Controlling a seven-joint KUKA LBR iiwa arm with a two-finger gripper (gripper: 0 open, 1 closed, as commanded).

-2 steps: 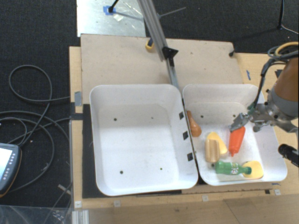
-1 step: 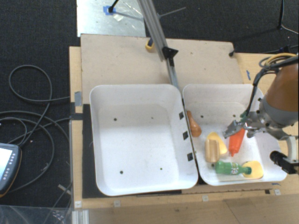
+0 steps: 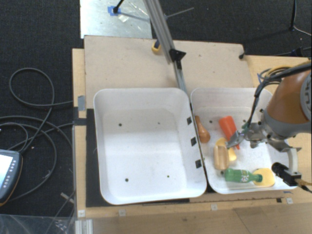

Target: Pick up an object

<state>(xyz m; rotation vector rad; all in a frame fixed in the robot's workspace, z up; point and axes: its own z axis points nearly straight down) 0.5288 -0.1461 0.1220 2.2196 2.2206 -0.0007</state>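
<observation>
Just beside tool [image 3: 235, 139], a tapered orange cylinder [image 3: 227, 126].

Two white bins sit side by side, the left bin [image 3: 141, 145] and the right bin [image 3: 214, 101]. In the right one I count five things: one orange piece [image 3: 227, 126], one brown pear-shaped piece [image 3: 202, 132], one tan bun-like piece [image 3: 221, 157], one green bottle [image 3: 242, 176] and one yellow piece [image 3: 265, 176].

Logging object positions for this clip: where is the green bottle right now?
The green bottle lies on its side near the front edge of the right bin, below the tan block.
</observation>
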